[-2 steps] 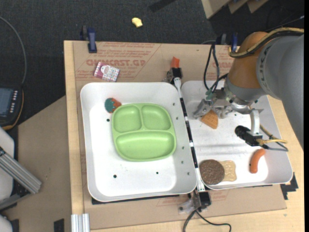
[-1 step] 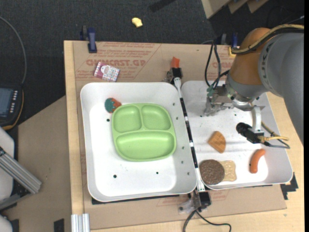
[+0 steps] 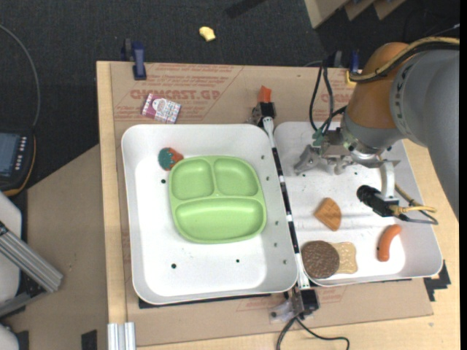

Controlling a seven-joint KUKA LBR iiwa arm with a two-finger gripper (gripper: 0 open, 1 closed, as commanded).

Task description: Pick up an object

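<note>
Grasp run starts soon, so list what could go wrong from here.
1. The gripper hangs over bare floor at the back of the right bin, apart from the wedge; closing there would likely catch nothing.
2. The patty and cracker overlap at the front; a grab there might lift both or slip.
3. The sausage lies near the bin's right rim, which could hinder a clean descent.

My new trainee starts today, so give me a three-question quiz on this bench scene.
1. True or false: the green plate lies in the view's left bin.
2. Which lies nearest the tool? A) orange wedge B) brown disc C) red sausage
3. Fill in: the green plate has ___ compartments.
Key: 1 true; 2 A; 3 three.
</note>
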